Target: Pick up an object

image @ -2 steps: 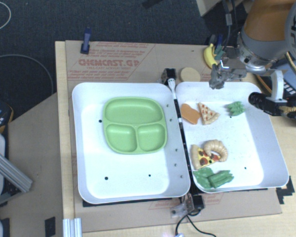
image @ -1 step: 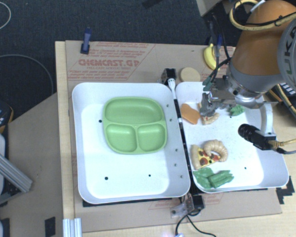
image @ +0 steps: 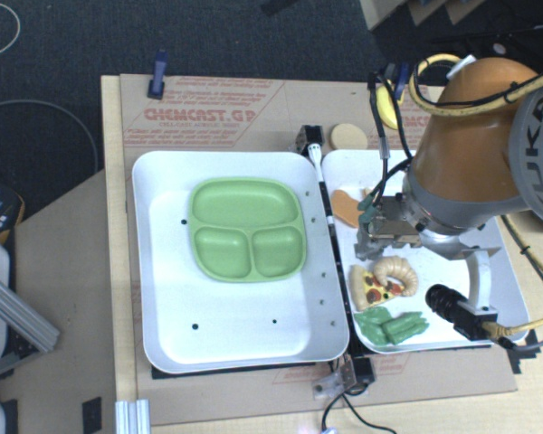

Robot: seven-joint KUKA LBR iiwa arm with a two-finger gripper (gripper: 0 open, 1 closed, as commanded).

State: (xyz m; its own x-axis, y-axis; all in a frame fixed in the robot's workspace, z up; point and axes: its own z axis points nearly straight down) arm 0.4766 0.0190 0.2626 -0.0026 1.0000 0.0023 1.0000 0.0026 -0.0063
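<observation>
Two shallow white bins side by side on desk (image: 118, 242): left bin (image: 163, 269) with green divided plate (image: 248, 228); right bin (image: 516, 287) under grey-and-orange arm (image: 475, 143). Gripper (image: 377, 235) low over right bin, grip state impossible to tell. Just below it, toy croissant (image: 385, 278), then green leafy piece (image: 394, 325); orange piece (image: 346, 206) beside gripper

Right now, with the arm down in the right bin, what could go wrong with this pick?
The gripper sits among crowded items: the orange piece, the toy pizza slice and the green toy lie close together, so it may nudge a neighbour or close on nothing. It is also near the bin wall, risking a scrape.
</observation>
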